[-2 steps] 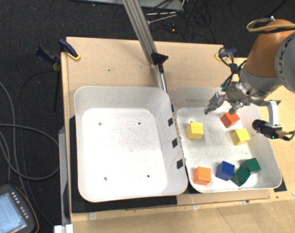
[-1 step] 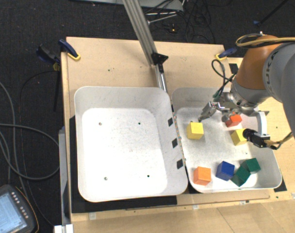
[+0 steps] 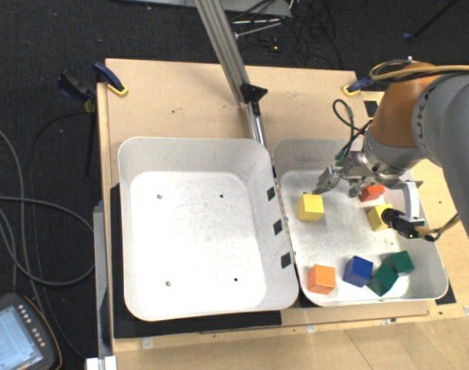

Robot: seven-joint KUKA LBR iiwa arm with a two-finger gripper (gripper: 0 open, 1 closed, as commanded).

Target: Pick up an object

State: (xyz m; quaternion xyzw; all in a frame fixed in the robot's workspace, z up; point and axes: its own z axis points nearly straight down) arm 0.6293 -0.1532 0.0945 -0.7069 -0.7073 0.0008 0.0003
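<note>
The claw [image 3: 344, 180] hovers low in the right bin [image 3: 427, 287], its hold not discernible, between the yellow block [image 3: 311, 206] and the red block [image 3: 371, 193], so the approach step applies, and the next move requires centring over one block.

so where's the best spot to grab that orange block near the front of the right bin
Probably from straight above, closing on two opposite flat sides. The orange block sits flat and apart from the blue block, with bare bin floor on its far side. The right bin's near wall is close, so avoid that side.
</note>
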